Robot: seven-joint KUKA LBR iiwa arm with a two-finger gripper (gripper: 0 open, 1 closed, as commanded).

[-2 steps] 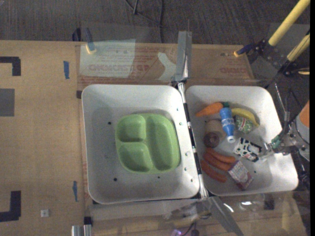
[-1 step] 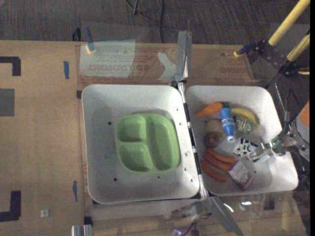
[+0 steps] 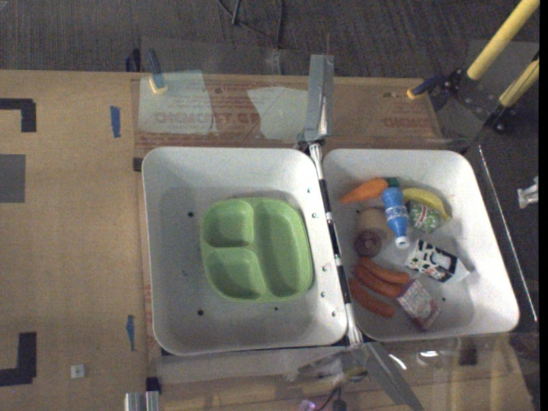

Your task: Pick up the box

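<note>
The box (image 3: 437,262) is a small black-and-white carton lying on its side in the right bin (image 3: 492,302), right of centre. A smaller reddish packet (image 3: 419,304) lies just in front of it, near the bin's front wall. Orange sausages (image 3: 381,279) lie immediately to the box's left.
The right bin also holds a carrot (image 3: 364,190), a blue bottle (image 3: 395,215), a banana (image 3: 426,199) and a brown round piece (image 3: 370,243). A green divided plate (image 3: 255,248) sits in the left bin (image 3: 167,229). Yellow poles (image 3: 505,32) stand at the back right.
</note>
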